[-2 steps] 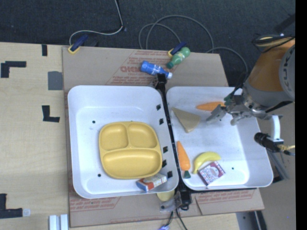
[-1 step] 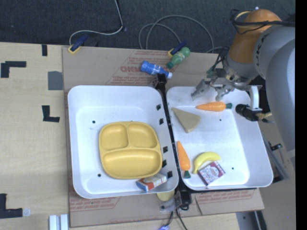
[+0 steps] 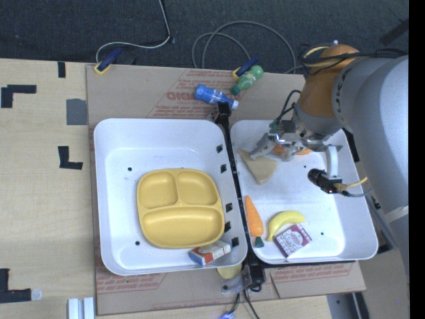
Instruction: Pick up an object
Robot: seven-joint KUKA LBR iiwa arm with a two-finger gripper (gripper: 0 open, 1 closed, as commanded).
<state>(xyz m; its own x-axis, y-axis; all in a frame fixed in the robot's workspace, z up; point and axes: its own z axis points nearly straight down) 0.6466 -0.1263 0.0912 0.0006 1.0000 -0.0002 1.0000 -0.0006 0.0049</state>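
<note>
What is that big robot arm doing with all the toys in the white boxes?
The grey robot arm reaches in from the right, with its gripper low over the back of the right bin, close to a tan wedge-shaped piece. I cannot tell if it has grabbed anything. A carrot, a banana and a small red packet lie near the front of that bin. The left bin has a yellow divided plate and a small carton.

Bulky grey arm (image 3: 382, 121) with an orange band (image 3: 317, 92) and thin cables.
</note>
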